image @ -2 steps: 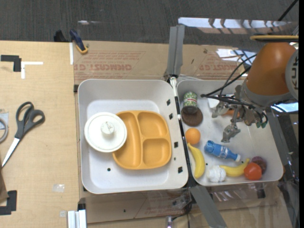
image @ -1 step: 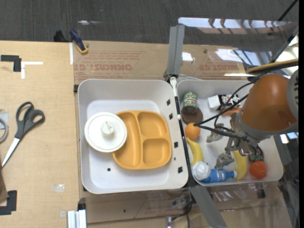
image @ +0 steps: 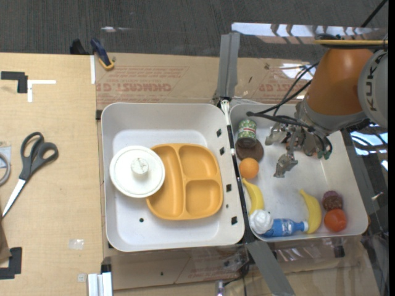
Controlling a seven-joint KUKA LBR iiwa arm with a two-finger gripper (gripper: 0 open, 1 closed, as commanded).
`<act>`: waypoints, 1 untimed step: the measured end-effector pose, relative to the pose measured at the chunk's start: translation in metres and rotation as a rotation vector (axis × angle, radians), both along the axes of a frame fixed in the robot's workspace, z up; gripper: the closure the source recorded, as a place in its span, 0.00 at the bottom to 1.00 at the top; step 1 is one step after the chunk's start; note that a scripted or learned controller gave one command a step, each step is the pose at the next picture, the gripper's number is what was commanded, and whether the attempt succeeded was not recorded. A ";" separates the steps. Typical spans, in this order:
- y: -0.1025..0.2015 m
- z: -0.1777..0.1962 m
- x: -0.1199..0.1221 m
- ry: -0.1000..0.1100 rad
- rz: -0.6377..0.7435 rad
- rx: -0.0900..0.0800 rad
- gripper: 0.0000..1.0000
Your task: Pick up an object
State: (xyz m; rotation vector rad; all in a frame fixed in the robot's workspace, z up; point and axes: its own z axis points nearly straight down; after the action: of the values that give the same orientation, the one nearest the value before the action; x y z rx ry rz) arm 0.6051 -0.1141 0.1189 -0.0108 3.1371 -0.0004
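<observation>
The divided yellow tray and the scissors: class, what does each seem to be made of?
Divided yellow tray: probably moulded plastic, going by its uniform colour, smooth matte surface and rounded compartment walls. Scissors: dark handles, likely plastic; pale blades that look like metal, though too small to confirm.

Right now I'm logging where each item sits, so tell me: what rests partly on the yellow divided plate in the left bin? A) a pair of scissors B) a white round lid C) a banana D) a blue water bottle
B: the white round lid overlaps the left edge of the yellow divided plate inside the left bin.
</observation>
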 end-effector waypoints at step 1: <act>-0.059 -0.025 -0.051 0.000 -0.069 0.000 0.00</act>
State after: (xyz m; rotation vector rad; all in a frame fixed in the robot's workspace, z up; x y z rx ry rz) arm 0.5543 -0.1735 0.0934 0.0980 3.1355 -0.0013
